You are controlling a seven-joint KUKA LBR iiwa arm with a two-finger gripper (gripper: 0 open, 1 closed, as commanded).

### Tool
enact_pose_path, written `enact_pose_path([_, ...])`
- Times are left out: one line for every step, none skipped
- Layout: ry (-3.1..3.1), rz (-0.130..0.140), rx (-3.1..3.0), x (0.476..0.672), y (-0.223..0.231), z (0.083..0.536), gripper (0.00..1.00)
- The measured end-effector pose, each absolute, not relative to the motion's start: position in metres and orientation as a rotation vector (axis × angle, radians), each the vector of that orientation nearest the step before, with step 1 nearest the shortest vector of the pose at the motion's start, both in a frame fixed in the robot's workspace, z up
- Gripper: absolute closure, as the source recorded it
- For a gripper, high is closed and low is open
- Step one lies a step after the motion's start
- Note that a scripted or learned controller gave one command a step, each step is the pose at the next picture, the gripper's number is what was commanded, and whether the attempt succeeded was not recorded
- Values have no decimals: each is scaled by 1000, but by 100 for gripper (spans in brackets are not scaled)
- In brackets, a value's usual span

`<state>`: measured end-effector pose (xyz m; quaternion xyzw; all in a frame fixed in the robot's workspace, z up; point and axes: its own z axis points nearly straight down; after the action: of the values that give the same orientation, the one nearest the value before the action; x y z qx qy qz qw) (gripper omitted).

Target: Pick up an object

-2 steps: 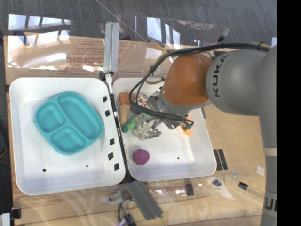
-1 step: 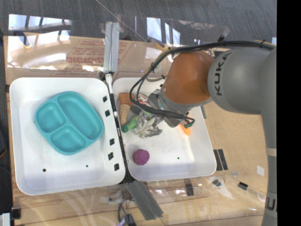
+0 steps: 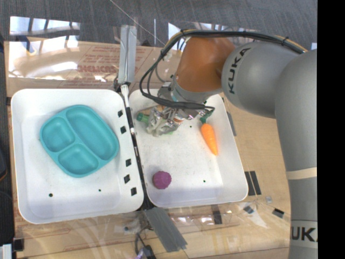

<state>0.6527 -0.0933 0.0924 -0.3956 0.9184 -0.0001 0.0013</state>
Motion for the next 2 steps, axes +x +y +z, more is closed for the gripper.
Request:
enact_pose_path([2904, -2, -1185, 658, -98, 94, 100])
enact_pose_path([2898, -4, -1186, 660, -97, 106, 100])
